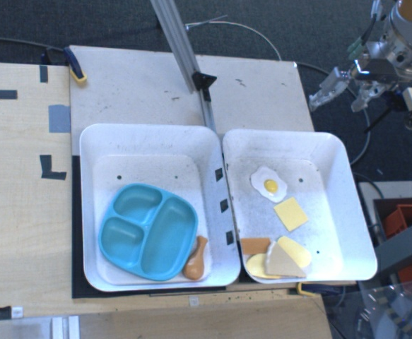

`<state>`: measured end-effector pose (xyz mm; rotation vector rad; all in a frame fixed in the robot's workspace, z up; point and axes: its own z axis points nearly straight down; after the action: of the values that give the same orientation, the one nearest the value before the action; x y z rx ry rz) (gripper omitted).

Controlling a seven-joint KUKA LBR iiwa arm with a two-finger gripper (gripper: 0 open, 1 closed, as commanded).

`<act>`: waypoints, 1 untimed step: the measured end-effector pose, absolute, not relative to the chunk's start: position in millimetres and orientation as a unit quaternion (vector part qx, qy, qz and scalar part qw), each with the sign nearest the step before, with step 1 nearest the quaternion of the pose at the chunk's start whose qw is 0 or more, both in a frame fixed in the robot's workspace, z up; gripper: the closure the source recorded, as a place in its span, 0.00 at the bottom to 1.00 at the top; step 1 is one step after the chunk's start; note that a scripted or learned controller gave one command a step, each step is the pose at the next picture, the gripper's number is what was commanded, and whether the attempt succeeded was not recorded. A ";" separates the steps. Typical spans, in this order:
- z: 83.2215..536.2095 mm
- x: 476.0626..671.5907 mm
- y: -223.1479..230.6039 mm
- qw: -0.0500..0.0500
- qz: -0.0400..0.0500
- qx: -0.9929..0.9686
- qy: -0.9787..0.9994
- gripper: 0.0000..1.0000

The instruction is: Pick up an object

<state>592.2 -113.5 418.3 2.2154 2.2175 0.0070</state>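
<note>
Claw [345,90] at two o'clock, outside the bins, fingers spread, holding nothing. Fried egg [269,185], cheese slice [291,213] in right bin [336,162].

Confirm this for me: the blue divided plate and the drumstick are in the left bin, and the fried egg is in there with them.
Not quite. The camera view shows the blue divided plate and the drumstick in the left bin, but the fried egg lies in the right bin, above the yellow cheese slice.
</note>
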 end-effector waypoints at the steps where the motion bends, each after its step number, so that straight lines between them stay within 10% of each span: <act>1: 529.3 618.7 -158.7 0.004 0.002 0.707 0.707 0.00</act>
<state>618.7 -158.7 529.3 2.2152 2.2153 0.0053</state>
